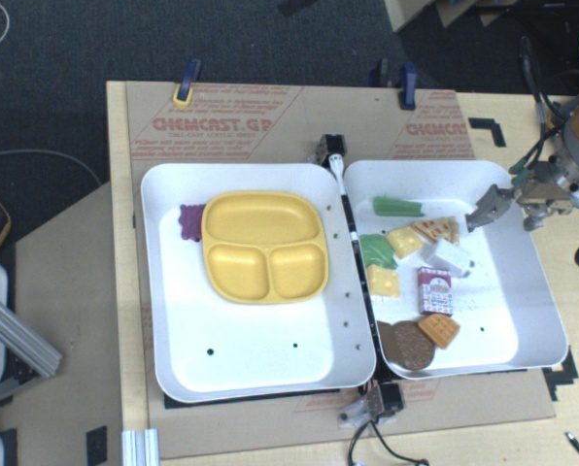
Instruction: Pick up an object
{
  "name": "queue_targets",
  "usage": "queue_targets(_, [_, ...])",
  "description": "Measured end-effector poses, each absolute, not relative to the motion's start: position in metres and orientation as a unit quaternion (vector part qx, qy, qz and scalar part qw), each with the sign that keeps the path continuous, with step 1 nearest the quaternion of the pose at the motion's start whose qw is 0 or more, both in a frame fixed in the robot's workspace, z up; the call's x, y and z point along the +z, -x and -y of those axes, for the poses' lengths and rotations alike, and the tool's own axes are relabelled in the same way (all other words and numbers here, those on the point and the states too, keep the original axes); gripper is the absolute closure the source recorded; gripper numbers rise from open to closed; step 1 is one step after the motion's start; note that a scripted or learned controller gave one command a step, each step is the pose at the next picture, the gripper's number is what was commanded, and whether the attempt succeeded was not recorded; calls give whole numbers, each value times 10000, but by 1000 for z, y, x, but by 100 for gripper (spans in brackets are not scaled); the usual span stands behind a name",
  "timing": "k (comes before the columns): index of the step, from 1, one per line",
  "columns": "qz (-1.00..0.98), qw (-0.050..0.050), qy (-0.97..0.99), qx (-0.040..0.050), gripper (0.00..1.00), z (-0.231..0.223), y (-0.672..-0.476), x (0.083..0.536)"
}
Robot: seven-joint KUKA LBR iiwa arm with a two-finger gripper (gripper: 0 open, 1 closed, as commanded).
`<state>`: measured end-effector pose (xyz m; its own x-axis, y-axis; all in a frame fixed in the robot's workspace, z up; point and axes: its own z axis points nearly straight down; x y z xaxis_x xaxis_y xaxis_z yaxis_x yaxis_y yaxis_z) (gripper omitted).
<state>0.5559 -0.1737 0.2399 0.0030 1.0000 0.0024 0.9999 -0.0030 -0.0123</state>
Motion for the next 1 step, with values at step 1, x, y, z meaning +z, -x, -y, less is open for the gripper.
queue_targets(1, [7071,-2,7071,0,0,173,-558,247])
